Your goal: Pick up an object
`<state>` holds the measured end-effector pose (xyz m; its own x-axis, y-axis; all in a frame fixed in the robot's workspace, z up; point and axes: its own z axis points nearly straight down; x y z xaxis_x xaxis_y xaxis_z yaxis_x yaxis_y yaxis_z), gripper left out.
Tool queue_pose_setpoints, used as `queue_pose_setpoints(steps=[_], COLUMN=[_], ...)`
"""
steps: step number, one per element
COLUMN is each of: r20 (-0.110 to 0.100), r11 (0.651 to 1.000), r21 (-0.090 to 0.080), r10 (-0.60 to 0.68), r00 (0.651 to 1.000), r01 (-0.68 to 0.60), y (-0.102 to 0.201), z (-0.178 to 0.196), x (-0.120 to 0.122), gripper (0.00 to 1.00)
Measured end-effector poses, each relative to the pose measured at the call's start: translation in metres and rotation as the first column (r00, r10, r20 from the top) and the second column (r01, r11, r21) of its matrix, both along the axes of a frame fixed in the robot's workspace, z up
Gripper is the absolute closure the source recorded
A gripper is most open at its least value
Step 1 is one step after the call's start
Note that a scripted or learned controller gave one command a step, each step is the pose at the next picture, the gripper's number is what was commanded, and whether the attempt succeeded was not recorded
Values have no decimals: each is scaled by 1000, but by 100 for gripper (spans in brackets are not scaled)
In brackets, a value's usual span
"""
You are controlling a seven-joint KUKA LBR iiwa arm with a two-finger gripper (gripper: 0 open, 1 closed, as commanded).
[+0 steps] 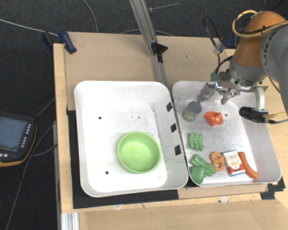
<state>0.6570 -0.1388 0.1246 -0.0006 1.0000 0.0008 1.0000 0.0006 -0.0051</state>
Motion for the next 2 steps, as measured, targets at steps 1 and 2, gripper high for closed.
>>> queue_pose_setpoints(steps=[1,2], r20=[3,7], r11=[1000,1000], r21=[0,-1], r10=[0,0], r00=[1000,1000], r01=[0,0], y=[0,1], z=[-30,-18], x=[0,1], gripper=[0,100])
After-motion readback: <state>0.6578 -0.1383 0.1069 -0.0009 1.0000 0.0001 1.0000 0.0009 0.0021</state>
